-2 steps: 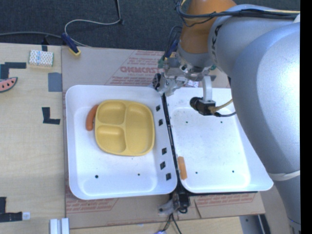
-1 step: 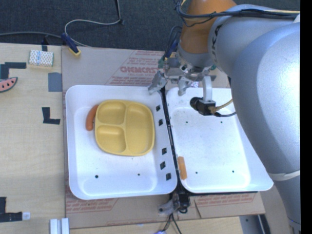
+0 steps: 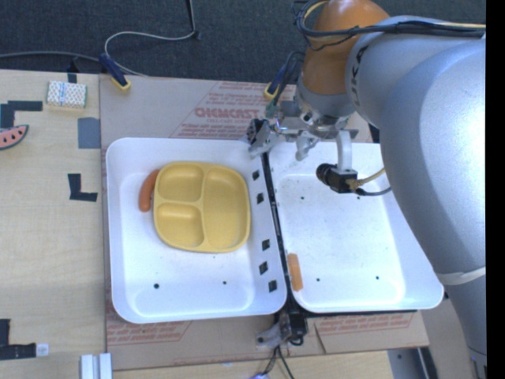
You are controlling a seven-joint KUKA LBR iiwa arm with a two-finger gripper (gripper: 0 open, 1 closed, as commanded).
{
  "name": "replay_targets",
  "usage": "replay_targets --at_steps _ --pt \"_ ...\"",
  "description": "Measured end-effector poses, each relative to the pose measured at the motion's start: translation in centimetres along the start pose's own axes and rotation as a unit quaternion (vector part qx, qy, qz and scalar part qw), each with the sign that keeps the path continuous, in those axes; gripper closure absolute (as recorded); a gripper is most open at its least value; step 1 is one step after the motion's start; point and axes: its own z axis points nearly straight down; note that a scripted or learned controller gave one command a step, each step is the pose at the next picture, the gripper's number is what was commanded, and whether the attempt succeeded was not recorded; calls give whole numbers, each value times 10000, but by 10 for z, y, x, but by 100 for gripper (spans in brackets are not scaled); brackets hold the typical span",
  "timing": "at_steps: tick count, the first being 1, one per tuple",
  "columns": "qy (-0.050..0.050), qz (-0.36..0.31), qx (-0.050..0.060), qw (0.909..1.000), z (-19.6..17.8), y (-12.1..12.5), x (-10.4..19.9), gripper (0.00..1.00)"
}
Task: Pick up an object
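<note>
1. The left bin [image 3: 126, 290] holds a yellow divided plate [image 3: 202, 206] lying flat toward its far half, with an orange carrot-like piece [image 3: 146, 192] touching the plate's left edge.
2. The right bin [image 3: 394, 287] holds a second small orange piece [image 3: 294, 272], lying against its left wall near the front corner, just beside the divider between the bins.
3. The gripper [image 3: 304, 136] hangs over the far left corner of the right bin, close to the divider; whether it is open or closed cannot be told, and nothing is seen in its grasp.
4. The near half of the left bin is bare white floor, as is most of the right bin; the grey arm [image 3: 426, 125] covers that bin's far right part.
5. Both bins sit on a cardboard sheet [image 3: 213, 113] over a light wooden bench [image 3: 47, 243]. On the bench at the far left lie a small patterned sponge [image 3: 66, 95] and a watermelon-slice toy [image 3: 11, 136]. Dark carpet [image 3: 118, 6] with a cable lies beyond.
</note>
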Motion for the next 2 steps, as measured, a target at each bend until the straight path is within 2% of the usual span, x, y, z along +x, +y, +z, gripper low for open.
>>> replay_targets --at_steps 1,2 --pt "1 -8 6 10000 -10 0 1 100" --pt "-3 -8 4 10000 -10 0 1 0"
